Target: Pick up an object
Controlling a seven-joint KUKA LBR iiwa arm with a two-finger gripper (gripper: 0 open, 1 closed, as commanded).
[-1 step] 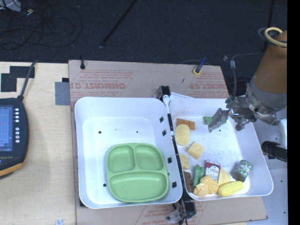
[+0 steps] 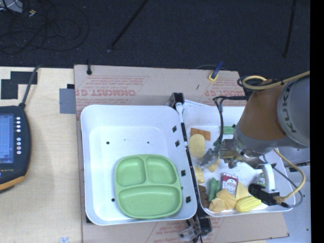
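My gripper (image 2: 211,157) hangs low in the right bin (image 2: 202,116), its metal fingers among the toy foods near the bin's left wall. A pale yellow rounded piece (image 2: 197,145) lies just left of it, with an orange-brown block (image 2: 200,133) behind that. In front of the gripper lie a green pepper-like piece (image 2: 213,187), a red and white carton (image 2: 229,183), and yellow pieces (image 2: 223,200), including a corn cob (image 2: 248,203). The arm's orange band (image 2: 259,116) and grey wrist cover the bin's right part. Nothing is visibly held between the fingers.
The left bin (image 2: 96,135) holds a green divided plate (image 2: 148,185). A black divider (image 2: 181,135) runs between the bins. A handheld control pendant (image 2: 11,146) lies at the far left of the bench. Cables (image 2: 253,81) loop behind the arm.
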